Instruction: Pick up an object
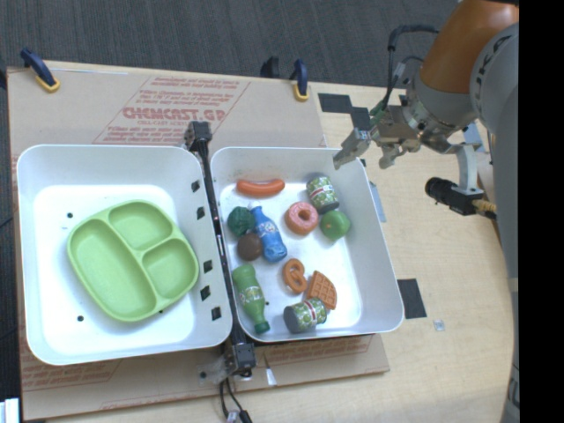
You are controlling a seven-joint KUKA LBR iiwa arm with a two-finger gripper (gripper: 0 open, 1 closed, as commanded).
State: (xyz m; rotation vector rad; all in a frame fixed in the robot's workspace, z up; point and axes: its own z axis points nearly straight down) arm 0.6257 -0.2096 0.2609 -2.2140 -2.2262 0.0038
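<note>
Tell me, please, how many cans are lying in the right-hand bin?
2: one can sits near the far right corner beside the pink donut; the other can lies at the near edge beside the waffle.

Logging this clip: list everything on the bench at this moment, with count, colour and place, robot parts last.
white bins: 2, white, side by side on the bench
divided plate: 1, light green, in the left bin
hot dog: 1, orange-red, right bin, far edge
cans: 2, green-labelled, one at the far right, one at the near edge
donut: 1, pink, right bin, middle
green fruit: 1, green, beside the donut
blue bottle: 1, blue, left of the donut
broccoli: 1, dark green, beside the blue bottle
brown ball: 1, brown, below the broccoli
green bottle: 1, green, near left
pretzel: 1, orange, near middle
waffle: 1, orange-brown, beside the pretzel
clamps: 3, blue and yellow, far edge
gripper: 1, grey, open, above the right bin's far right corner
</note>
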